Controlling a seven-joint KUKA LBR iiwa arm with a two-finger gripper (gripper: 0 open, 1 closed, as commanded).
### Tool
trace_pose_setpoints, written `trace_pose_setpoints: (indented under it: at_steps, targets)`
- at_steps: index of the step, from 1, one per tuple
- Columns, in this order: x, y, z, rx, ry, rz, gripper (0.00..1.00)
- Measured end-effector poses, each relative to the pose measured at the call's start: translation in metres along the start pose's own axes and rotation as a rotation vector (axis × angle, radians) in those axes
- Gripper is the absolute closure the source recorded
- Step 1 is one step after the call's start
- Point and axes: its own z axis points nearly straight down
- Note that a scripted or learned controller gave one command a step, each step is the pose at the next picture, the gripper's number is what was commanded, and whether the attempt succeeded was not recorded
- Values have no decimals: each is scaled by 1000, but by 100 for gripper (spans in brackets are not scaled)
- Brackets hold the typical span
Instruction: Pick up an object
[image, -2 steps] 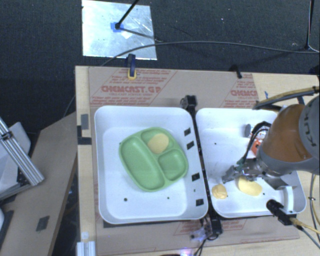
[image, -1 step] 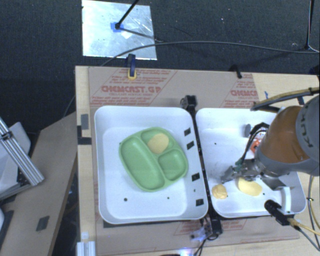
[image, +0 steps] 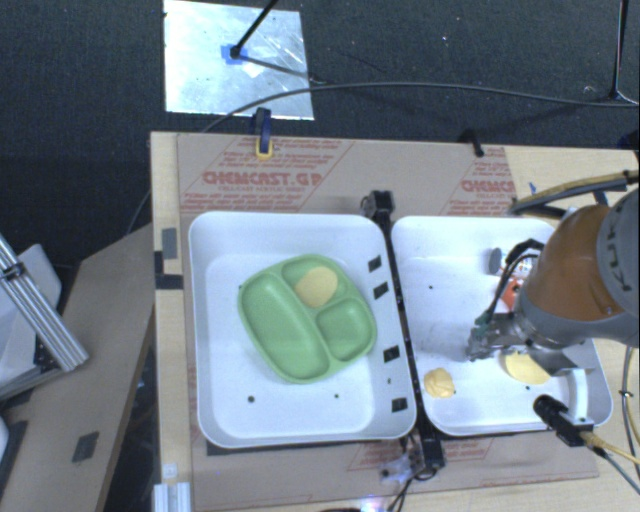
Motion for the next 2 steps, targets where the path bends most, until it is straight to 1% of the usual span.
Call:
trace_pose_setpoints:
  at_steps: [1, 2]
  targets:
    - [-3, -3, -61, 4, 3, -6, 100]
    - [-10, 4, -119, 3, 2, -6, 100]
